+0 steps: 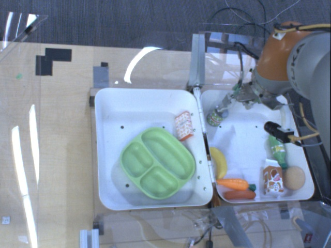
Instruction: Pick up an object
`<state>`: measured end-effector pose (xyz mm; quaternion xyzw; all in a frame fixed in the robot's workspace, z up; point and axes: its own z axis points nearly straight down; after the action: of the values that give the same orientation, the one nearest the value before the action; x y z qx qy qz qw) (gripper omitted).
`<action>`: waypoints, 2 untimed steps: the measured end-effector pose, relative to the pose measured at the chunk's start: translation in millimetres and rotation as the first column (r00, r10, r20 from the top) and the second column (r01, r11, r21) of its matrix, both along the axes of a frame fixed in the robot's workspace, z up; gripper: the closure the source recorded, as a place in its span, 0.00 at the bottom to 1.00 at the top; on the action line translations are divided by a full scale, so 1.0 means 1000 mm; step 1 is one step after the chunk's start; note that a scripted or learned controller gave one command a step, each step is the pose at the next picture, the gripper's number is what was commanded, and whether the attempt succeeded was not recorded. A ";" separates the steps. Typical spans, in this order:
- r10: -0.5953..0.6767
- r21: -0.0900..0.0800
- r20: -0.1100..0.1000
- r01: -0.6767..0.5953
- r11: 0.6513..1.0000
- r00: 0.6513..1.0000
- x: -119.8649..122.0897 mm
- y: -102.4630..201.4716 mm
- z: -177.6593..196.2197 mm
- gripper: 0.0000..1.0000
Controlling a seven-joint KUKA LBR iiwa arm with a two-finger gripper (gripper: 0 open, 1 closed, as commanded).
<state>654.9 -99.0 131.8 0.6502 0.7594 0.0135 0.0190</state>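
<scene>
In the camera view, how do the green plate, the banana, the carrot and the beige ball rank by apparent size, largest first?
1. green plate
2. banana and carrot: look alike in size, so I do not rank them
3. beige ball

divided plate: light green
banana: yellow
carrot: orange, green tip
bottle: green
bins: white
arm's band: orange

Two white bins on wooden bench; black tape marks far left.
</scene>
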 end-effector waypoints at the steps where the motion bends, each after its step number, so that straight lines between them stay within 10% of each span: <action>1: -0.075 0.004 -0.025 0.075 0.997 0.997 -0.016 -0.005 0.014 0.00; 2: 0.028 0.004 -0.039 -0.028 1.000 0.999 -0.003 0.001 -0.018 0.00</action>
<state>652.1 -97.7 113.6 0.6396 0.7687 0.0022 0.0029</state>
